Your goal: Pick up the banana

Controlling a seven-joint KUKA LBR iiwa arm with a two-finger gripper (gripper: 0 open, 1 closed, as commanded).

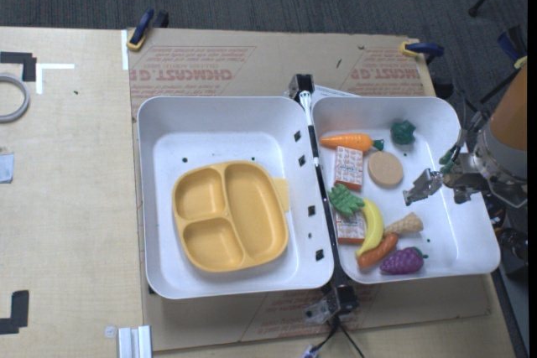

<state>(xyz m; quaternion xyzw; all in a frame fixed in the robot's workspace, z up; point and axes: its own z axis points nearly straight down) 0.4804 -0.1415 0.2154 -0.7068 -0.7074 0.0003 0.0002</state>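
Nothing picked yet: banana (372,224) lies lower centre-right, gripper (430,183) hovering right of it, its finger state unclear.

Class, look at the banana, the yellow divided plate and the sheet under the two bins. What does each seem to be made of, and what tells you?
Banana: probably moulded plastic; smooth, uniform yellow, toy-like.
Yellow divided plate: likely matte plastic; moulded compartments, even colour, soft sheen.
Sheet under the bins: cardboard; dull brown surface with red printing.
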